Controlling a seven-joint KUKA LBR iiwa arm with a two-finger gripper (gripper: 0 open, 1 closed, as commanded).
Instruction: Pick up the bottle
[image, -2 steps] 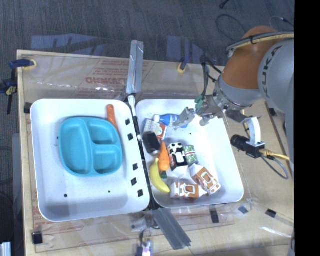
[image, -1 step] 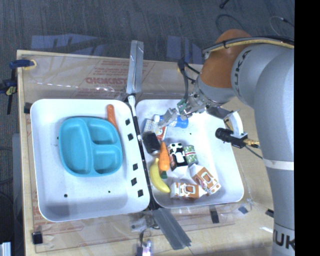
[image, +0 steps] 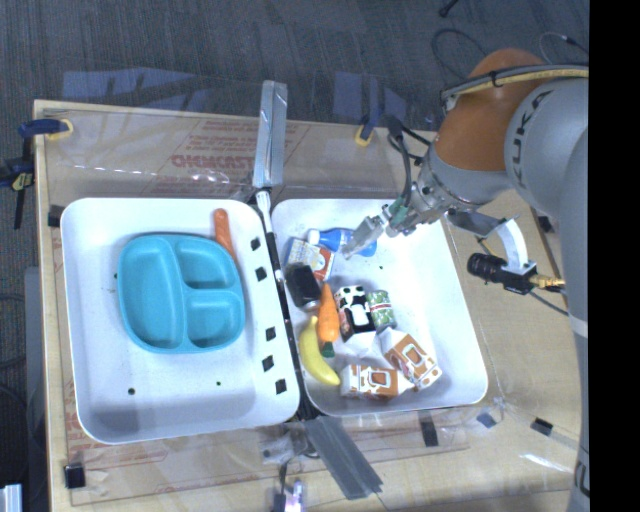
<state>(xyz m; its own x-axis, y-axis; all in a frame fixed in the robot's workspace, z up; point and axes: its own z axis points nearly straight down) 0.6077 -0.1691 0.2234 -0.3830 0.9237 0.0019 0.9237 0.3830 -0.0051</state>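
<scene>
camera view: arm reaches in from right over the right bin (image: 455, 290).
gripper (image: 362, 237): low at the bin's far end, tip on or just beside the bottle (image: 333, 241); open or shut, can't tell.
bottle: lying by the far wall, blue-and-white.
neighbours: dark block (image: 302, 285) and carrot (image: 328, 315) just nearer; banana (image: 318, 360), small cartons (image: 395, 365) at the near end.
left bin (image: 90, 370): blue divided tray (image: 183, 293), orange stick (image: 223, 232) at the divider.

Blue tray (image: 182, 292); yellow banana (image: 318, 360); orange carrot (image: 328, 312); white bins (image: 90, 330).
</scene>
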